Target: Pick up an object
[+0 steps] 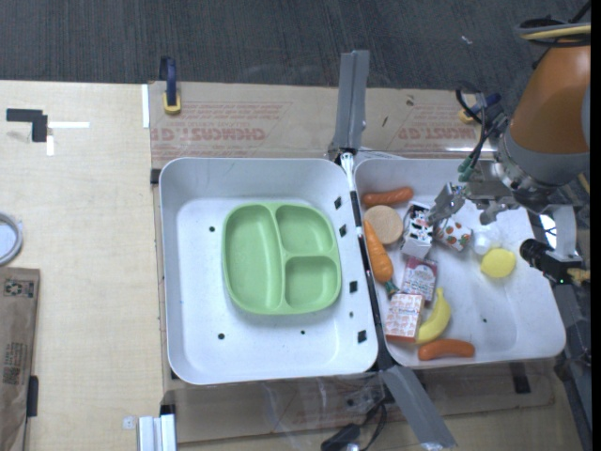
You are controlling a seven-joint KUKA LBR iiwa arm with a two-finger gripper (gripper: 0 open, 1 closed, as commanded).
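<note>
Over the right bin (526,341), pincer (449,205) hovers; grip state cannot be judged. Small printed box (418,228) lies just left of it, near side. Lemon (499,263) to its right, banana (435,318) nearer. Green tray (282,256) in left bin (188,346).

Bright, even overhead light washes the white bins (178,280); shadows fall soft, detail slightly grainy, edges mildly blurred.
</note>
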